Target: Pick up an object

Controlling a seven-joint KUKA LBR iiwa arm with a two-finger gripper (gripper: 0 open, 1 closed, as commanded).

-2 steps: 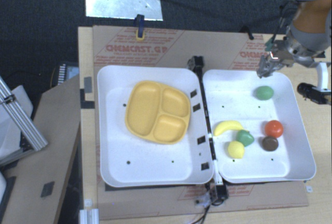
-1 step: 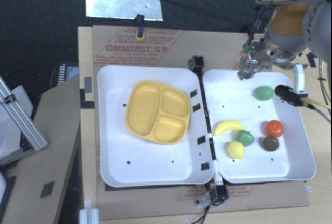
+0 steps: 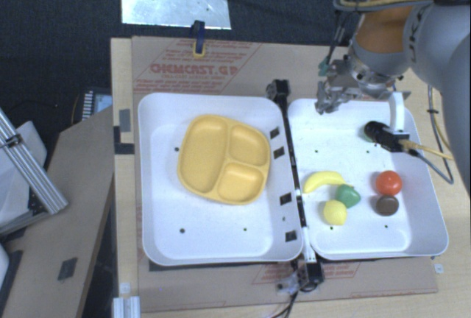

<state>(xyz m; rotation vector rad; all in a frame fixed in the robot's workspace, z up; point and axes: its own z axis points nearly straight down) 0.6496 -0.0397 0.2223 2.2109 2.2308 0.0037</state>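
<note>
5 small plastic fruits cluster near the right white bin's (image 3: 423,232) front edge: yellow banana (image 3: 324,180) nearest. Jaws (image 3: 326,104), spacing unreadable, hover at its back edge; descend centred over 1 piece.

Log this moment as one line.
hand: over right bin's far left corner | holding: nothing seen | banana, green, yellow, red, brown pieces: near side | yellow tray: left bin

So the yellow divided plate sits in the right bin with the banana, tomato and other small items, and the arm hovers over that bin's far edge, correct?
Not quite. The camera view shows the yellow divided plate alone in the left bin. The banana, tomato and other small items lie in the right bin, and the gripper does hover over that bin's far edge.
</note>
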